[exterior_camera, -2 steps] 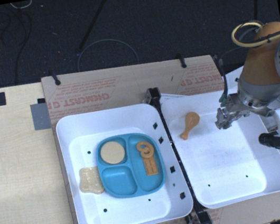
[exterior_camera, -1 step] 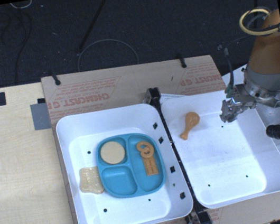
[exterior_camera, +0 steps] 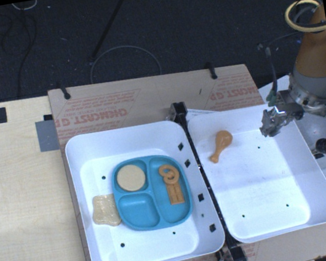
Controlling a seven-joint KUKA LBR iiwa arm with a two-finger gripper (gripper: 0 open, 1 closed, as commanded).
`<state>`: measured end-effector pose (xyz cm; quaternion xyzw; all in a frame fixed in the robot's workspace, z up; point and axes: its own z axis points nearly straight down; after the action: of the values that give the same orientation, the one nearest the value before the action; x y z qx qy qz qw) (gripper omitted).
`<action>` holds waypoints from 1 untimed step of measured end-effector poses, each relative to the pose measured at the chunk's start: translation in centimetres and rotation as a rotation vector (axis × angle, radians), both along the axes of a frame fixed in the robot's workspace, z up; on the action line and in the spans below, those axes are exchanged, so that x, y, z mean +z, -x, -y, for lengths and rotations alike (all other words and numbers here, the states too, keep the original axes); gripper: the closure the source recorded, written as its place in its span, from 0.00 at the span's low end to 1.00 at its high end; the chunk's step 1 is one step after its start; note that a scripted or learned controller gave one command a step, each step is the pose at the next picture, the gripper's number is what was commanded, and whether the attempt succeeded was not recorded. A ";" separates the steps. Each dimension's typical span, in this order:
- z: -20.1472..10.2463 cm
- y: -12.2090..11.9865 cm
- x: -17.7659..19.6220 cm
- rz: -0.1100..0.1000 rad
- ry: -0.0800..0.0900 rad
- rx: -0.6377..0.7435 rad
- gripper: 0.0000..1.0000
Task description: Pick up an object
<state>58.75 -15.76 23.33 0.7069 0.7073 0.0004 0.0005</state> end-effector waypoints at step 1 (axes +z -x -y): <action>-5.8 0.7 0.7 -0.004 -0.003 0.004 1.00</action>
<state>58.09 -10.00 24.03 0.7055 0.7087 0.0002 -0.0020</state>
